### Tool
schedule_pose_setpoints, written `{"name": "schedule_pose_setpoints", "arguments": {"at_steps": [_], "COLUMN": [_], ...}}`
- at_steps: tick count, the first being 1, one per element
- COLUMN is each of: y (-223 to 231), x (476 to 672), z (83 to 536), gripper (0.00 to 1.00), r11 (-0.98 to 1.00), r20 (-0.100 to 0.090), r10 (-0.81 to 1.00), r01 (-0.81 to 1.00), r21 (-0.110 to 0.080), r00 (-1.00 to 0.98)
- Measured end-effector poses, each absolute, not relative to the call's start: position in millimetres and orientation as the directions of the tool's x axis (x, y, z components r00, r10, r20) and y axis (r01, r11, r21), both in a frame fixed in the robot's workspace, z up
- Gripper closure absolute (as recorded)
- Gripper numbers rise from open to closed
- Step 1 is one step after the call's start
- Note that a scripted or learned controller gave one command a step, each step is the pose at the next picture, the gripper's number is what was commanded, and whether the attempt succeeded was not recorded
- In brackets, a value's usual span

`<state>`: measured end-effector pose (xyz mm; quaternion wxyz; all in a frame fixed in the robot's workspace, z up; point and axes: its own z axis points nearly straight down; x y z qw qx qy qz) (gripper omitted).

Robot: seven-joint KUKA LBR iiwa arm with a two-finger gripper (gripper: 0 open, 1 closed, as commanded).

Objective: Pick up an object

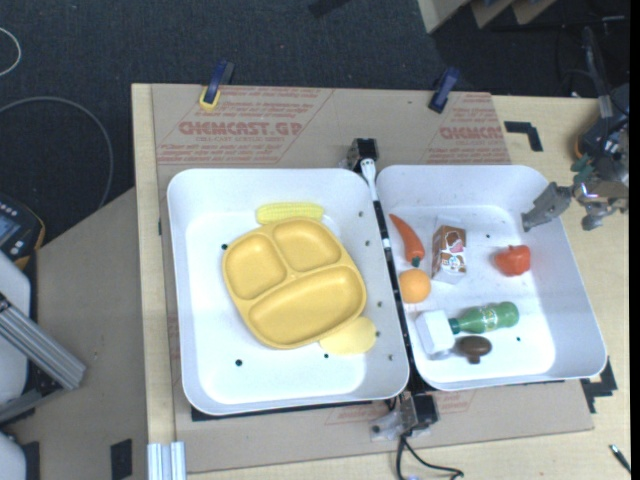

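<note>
Cardboard bench [300,118], R bin [560,358] w/ tomato [513,259], bottle [485,318], claw [570,200] open nearby

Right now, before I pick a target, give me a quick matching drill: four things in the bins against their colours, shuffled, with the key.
Things:
1. compartment tray in the left bin
2. bottle in the right bin
3. small round fruit by the divider
4. tomato-like piece nearest the gripper

Colours:
A. red
B. yellow
C. orange
D. green

Pairs: 1-B, 2-D, 3-C, 4-A
</note>
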<state>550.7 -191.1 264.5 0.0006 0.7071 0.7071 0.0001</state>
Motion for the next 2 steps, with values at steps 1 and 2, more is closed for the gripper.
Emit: {"name": "schedule_pose_setpoints", "arguments": {"at_steps": [1, 2], "y": [-192.3, -122.8], "x": [475.2, 504.6], "z": [202.6, 277.9], "gripper": [0.0, 0.0], "r11": [-0.004, 0.01], "r20": [0.004, 0.0], "r10": [1.0, 1.0], "r01": [1.0, 1.0], "r21": [-0.01, 0.01], "r00": [0.004, -0.01]}}
